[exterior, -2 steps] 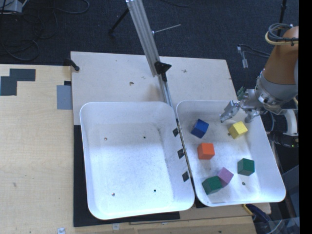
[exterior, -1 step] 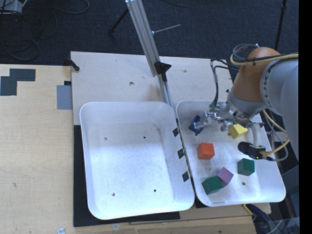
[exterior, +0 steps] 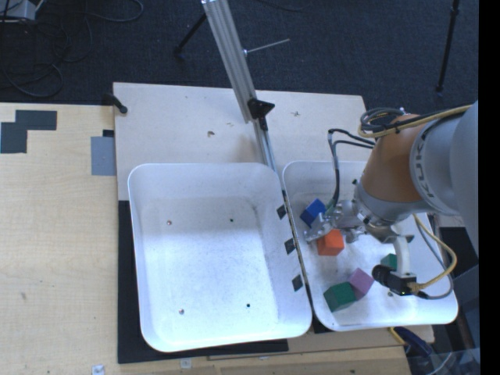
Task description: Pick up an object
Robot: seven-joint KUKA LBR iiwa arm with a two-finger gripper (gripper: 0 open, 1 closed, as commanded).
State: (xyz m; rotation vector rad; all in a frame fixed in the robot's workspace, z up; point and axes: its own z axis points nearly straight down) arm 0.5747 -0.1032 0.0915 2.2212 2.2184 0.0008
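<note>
The right white bin (exterior: 437,309) holds several small blocks. A blue block (exterior: 314,210) lies near its left wall, with an orange block (exterior: 332,243) just in front of it. A green block (exterior: 340,296) and a pale purple block (exterior: 360,281) sit together near the front. A small dark green piece (exterior: 389,262) lies to the right of them. My gripper (exterior: 330,226) is low in the bin, between the blue and orange blocks and right at the orange block's top edge. The arm's orange band (exterior: 387,170) rises behind it.
The left white bin (exterior: 148,209) stands beside the right one, their walls meeting at a divider with black clips (exterior: 291,246). A slanted aluminium rail (exterior: 234,61) rises behind the bins. A black cable and connector (exterior: 391,278) hang from the wrist over the right bin.
</note>
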